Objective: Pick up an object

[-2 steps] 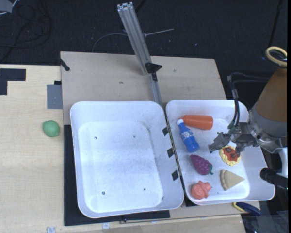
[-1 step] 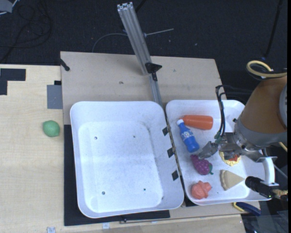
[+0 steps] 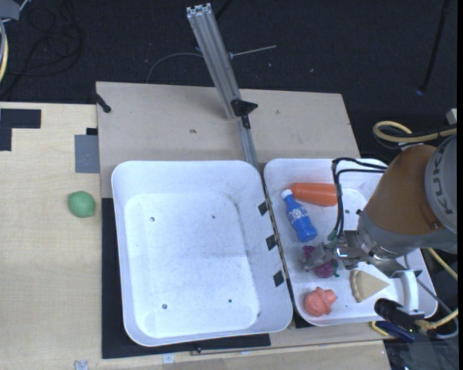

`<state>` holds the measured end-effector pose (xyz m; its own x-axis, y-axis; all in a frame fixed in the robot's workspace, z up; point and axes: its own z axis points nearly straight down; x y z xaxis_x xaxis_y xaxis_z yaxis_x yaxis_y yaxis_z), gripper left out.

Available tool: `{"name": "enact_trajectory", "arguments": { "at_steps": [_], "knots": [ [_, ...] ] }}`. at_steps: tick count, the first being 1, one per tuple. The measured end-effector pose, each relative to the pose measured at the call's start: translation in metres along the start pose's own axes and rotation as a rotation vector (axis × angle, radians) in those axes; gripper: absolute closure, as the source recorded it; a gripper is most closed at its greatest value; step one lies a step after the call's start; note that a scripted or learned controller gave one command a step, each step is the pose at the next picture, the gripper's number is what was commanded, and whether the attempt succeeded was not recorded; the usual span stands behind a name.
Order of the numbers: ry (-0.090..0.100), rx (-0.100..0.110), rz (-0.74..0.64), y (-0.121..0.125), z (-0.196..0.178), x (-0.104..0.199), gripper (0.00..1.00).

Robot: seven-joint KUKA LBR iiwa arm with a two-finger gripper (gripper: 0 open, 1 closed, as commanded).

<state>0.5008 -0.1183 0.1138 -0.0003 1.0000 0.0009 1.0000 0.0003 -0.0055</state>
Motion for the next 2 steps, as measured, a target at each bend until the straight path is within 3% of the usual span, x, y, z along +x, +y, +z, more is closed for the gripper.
{"name": "enact_trajectory", "arguments": {
  "at_steps": [1, 2],
  "knots": [
    [-0.001, -0.005, 0.000, 0.000, 0.023, 0.000, 0.00],
    [-0.001, -0.007, 0.002, 0.001, 0.012, -0.001, 1.00]
  ]
}}
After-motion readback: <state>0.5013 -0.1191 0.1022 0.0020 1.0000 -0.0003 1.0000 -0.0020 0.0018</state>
